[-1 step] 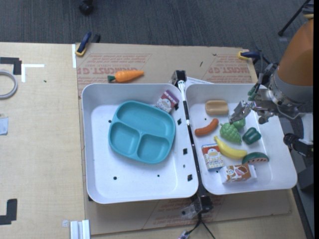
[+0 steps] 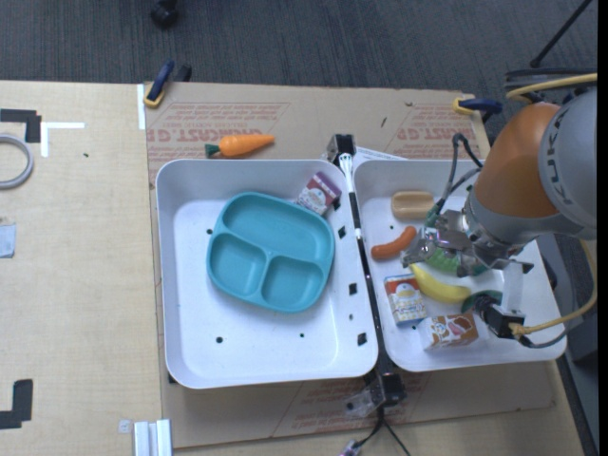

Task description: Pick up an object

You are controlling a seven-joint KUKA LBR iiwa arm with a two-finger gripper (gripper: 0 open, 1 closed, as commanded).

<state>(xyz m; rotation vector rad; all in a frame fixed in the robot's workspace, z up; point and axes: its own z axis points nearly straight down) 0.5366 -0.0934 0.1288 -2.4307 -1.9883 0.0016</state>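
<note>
Hovering low in the right bin, gripper sits just above banana; finger spread cannot be told. Banana's long axis runs left-right, slightly down-right, directly beneath.

A teal divided plate lies in a white bin, a yellow banana, a red-orange sausage and a tan bread piece in the other white bin, an orange carrot on brown cardboard.
</note>
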